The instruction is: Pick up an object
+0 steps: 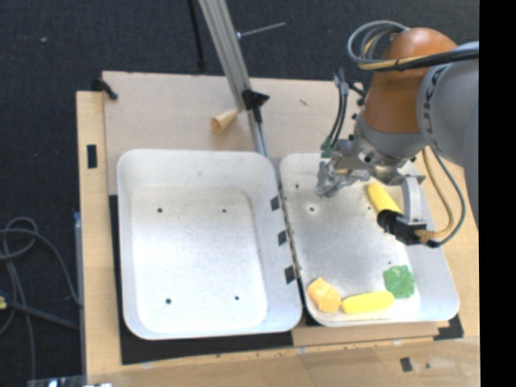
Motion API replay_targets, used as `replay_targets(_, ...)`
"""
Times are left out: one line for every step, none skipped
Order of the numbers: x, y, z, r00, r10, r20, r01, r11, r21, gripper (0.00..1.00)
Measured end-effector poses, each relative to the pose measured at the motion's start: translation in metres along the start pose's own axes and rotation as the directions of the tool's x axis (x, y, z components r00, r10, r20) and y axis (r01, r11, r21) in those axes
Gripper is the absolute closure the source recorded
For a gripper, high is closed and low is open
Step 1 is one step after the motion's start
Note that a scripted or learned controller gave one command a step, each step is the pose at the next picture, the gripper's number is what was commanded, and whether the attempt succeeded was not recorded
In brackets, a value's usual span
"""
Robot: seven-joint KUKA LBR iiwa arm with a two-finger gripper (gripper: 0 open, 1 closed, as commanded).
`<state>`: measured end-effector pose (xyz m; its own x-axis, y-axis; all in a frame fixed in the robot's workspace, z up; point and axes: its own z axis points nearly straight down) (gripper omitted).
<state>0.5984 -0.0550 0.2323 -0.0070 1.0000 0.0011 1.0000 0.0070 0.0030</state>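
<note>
Now | my pincer [329, 182] over right bin [347, 240], far-left corner | grip state: cannot tell | yellow block [324, 295], yellow roll [368, 302], green lump [398, 280] along bin's near rim, well apart from pincer

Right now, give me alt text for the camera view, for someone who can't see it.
A grey-and-orange arm reaches in from the right, its pincer over the far end of the right bin. Along that bin's near edge lie a yellow block, a yellow oblong and a green lump.
</note>
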Motion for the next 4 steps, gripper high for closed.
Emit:
replay_targets(0.044,0.005,-0.003,1.0,0.0,0.0,0.0,1.0,0.001,1.0)
replay_targets(0.097,0.013,-0.015,1.0,-0.001,-0.001,0.001,1.0,0.001,1.0)
replay_targets(0.139,0.029,-0.004,1.0,0.001,0.001,-0.001,1.0,0.002,1.0)
replay_targets(0.135,0.029,-0.005,1.0,0.003,0.004,-0.003,1.0,0.002,0.0)
